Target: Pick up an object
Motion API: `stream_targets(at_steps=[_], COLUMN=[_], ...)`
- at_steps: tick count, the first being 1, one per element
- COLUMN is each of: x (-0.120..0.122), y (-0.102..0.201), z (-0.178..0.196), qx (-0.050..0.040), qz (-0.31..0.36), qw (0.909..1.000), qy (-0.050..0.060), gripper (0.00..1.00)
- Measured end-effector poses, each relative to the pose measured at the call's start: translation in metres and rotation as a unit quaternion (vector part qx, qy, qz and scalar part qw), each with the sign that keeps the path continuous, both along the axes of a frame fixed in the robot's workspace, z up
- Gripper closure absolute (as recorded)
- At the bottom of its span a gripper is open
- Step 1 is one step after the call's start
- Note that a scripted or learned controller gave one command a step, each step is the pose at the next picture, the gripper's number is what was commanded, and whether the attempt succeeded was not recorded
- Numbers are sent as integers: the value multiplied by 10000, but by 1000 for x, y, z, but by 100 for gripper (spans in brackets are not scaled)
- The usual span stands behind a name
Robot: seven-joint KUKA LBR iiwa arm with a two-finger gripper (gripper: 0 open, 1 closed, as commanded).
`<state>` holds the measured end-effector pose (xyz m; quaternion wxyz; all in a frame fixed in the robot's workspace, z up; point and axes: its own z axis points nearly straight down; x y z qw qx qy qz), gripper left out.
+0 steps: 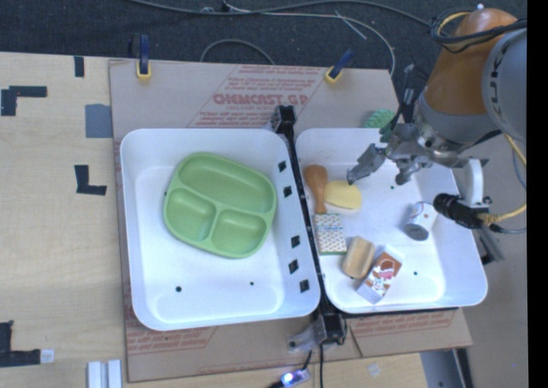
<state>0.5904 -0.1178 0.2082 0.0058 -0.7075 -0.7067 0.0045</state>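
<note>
Two fingers spread, nothing between them

The gripper (385,169) hangs over the back of the right bin (447,282) with its fingers (366,164) well apart and bare; it holds nothing and touches nothing I can make out; the left fingertip points down toward the yellow piece (342,196), near it but apart. The arm (467,78) comes in from the right, its orange band above the wrist, the wrist bent down over the bin's far right corner.

Six things lie in the right bin: one yellow piece; one brown piece (315,185) touching its left side, by the dividing wall; one patterned square (330,234) just in front of those; one tan block (357,258); one carton (382,275) leaning against the block; one grey cup (417,222) alone toward the right. One green tray (221,204) with three compartments sits in the left bin (154,279). One small green thing (381,118) lies behind the right bin, partly hidden by the gripper.
</note>
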Motion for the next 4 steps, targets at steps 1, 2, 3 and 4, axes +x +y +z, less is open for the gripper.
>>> stream_targets(at_steps=[1, 2, 3, 4], x=[3, 10, 10, 11], y=[0, -3, 6, 7], z=[7, -43, -104, -121], qx=[-7, -12, -7, -2], qz=[15, 11, 14, 14], qw=[10000, 10000, 10000, 10000], qy=[-63, -42, -35, -72], gripper=[0, 0, 0, 0])
